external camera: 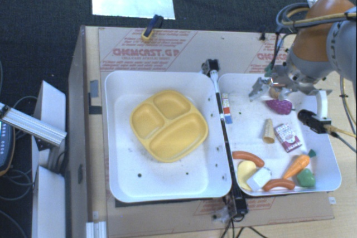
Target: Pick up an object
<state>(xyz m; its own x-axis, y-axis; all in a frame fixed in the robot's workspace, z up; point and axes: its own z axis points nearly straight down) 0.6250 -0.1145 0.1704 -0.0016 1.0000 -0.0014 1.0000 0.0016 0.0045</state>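
The arm (321, 30) enters from the right and ends over the far part of the right bin (245, 122). The gripper (262, 88) sits above the bin's far right area, just beside a purple item (279, 106), which lies on the bin floor immediately nearer the camera. Whether the gripper is spread or closed cannot be made out from this angle, and contact with the purple item cannot be confirmed. The loose objects available for picking are all in the right bin. A small tan cone (269, 131) lies near the bin's centre, with a red-and-white packet (288, 137) just beside it on the right. Along the near edge lie a sausage (248, 158), a yellow round piece (243, 170), a white block (259, 179) touching that piece, a second sausage (279, 185), a carrot (298, 164) and a green piece (305, 177). A white stick with red and blue bands (225, 108) lies against the wall shared by the two bins. The left bin (128, 175) holds a yellow divided plate (167, 125), lying flat near its centre. Both bins rest on a cardboard sheet (167, 50) with red printing.
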